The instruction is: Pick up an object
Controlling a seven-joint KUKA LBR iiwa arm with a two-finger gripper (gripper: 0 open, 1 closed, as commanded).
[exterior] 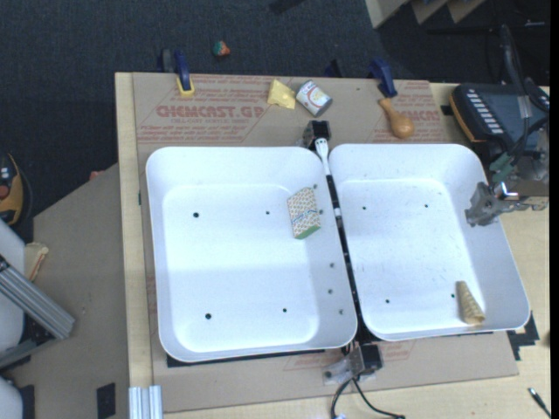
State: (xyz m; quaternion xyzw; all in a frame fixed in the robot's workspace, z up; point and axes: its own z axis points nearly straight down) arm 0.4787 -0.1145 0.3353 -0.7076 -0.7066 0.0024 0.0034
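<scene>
A tan board [218, 112] printed with red lettering covers the bench, and dark carpet [131, 24] lies beyond it at the top of the camera view. Along the board's far edge sit two blue clamps [182, 66], a yellow wedge [280, 94], a small white box [314, 98] and a wooden-looking pear shape [397, 119]. A tiny coloured thing [222, 49] lies on the carpet.

Two shallow white bins stand side by side on the board, touching along a dark seam. The left bin [227, 321] holds a speckled packet [304, 211], which rests near its right wall, toward the far end. The right bin [410, 304] holds a tan cone [470, 303], lying close to its near right corner.

The gripper [486, 206] hovers at the right bin's right rim, about midway along it, well apart from both the cone and the packet. It has hold of nothing; how far its fingers stand apart cannot be told from this angle
</scene>
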